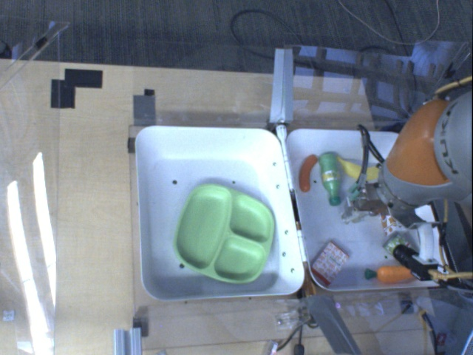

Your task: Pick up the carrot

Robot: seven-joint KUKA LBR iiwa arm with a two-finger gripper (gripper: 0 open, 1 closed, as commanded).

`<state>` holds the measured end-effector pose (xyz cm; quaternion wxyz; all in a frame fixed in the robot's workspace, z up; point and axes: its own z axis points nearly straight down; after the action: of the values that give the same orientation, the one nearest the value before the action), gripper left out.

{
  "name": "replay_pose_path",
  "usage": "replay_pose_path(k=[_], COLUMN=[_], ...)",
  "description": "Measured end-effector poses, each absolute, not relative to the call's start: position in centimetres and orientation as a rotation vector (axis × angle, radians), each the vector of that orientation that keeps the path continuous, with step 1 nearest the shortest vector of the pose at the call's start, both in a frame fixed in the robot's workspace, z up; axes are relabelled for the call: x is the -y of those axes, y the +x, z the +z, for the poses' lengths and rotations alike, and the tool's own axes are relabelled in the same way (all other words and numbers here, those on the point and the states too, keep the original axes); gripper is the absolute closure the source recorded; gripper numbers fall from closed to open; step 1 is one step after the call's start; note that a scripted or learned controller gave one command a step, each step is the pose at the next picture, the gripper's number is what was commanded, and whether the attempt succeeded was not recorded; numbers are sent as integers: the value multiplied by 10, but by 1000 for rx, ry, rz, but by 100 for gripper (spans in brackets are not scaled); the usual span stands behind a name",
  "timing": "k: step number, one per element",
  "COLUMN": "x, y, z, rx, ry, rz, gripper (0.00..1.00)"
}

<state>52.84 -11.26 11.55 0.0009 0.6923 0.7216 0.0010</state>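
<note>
The carrot [392, 274] is orange with a small green end pointing left. It lies along the front edge of the right bin [314, 224], near that bin's front right corner. My gripper [358, 204] hangs over the middle of the right bin, behind and to the left of the carrot and well apart from it. It is just right of a green bottle [330, 177]. Nothing shows held in the gripper. The arm's grey and orange body covers the right side of the bin.
A red sausage [306, 172] and a yellow piece [353, 170] lie by the bottle at the back of the right bin. A small red patterned box [330, 260] lies at its front left. The left bin [155, 198] holds a green divided plate [225, 232].
</note>
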Motion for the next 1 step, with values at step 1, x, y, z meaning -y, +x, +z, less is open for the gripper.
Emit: replay_pose_path(k=[1], x=[104], y=[587], z=[222], rx=[-1955], ry=[2453], rz=[5], gripper=[100])
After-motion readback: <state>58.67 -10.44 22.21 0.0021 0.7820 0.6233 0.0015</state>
